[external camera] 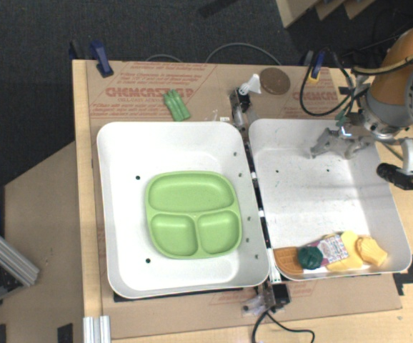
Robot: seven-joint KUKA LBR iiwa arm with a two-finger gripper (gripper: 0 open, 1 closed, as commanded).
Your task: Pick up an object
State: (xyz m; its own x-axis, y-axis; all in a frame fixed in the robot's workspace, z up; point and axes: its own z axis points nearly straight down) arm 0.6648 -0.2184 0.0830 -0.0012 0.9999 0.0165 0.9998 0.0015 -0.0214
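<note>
In the camera view, the grey arm [399, 84] with its orange band comes in from the right side and bends down over the right bin [378, 191]. The tool [340, 143] is at the far part of this bin, just above its white floor. Its two fingers [321, 146] are spread apart, and nothing is between them, so the tool has hold of nothing.

The things to pick up lie well apart from the tool, along the near edge of the same bin. There is a dark green round object [309, 257], and just to its right a small packet [333, 248] with a printed label, touching it. Further right are a yellow block [349, 256] and an orange-yellow piece [371, 251], all close together in one row. A brown flat piece [285, 261] lies at the left end of the row, under the green object.

To the left of the tool is the left bin [121, 191], which holds a green tray [193, 214] with three compartments. Behind both bins, on the brown cardboard surface [142, 88], a small green object [177, 106] lies far to the left of the tool, and a brown round disc [274, 81] lies nearer, behind and left of it.
</note>
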